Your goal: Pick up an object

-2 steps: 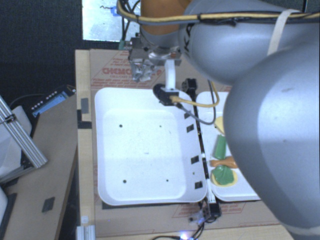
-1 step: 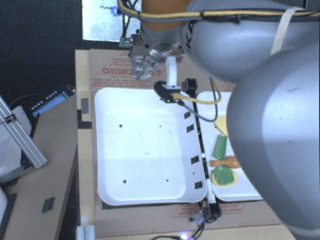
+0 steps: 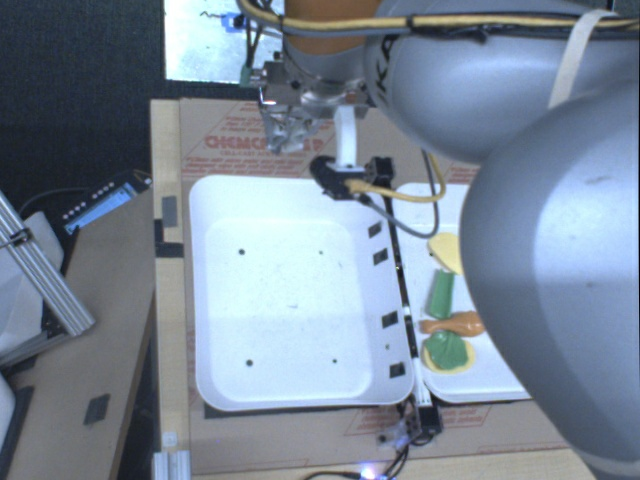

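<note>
The toys lie in the right bin (image 3: 480,393), close to its left wall. A green stick toy (image 3: 441,293) sits above an orange toy (image 3: 455,322). Under that is a round green toy (image 3: 446,352) on something yellow. Another yellow toy (image 3: 447,251) peeks out higher up, partly behind the big grey arm (image 3: 520,118). The left bin (image 3: 215,268) is beside them. The gripper (image 3: 289,140) hangs above the far edge of the left bin, well apart from the toys. I cannot tell if it is wide or narrow.
</note>
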You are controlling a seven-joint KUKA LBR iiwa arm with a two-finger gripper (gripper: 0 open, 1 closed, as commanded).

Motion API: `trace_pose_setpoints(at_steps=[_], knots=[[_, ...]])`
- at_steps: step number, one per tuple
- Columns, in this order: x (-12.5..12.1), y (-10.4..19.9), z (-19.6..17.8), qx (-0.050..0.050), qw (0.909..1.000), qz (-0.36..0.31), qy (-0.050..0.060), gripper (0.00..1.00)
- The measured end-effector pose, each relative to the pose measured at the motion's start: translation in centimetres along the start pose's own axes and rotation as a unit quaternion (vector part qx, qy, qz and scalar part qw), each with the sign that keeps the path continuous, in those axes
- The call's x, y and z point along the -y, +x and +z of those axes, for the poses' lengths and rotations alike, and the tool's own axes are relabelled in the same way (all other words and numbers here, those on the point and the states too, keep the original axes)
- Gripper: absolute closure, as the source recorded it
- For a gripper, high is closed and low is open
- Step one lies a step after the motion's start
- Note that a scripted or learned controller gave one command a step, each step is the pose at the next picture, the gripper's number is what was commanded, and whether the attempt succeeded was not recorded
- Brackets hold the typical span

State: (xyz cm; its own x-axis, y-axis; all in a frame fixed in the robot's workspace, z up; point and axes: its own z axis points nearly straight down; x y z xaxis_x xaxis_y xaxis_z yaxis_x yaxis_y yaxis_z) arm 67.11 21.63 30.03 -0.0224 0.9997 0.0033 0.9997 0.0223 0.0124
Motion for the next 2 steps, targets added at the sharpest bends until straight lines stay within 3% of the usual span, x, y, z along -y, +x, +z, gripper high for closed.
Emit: trace_pose_setpoints(at_steps=[1,2], knots=[[0.3,1.8,3.1,0.002,0.9999,0.009,0.006,1.0],[0.5,-12.8,2.8,0.005,0.9998,0.017,0.005,1.0]])
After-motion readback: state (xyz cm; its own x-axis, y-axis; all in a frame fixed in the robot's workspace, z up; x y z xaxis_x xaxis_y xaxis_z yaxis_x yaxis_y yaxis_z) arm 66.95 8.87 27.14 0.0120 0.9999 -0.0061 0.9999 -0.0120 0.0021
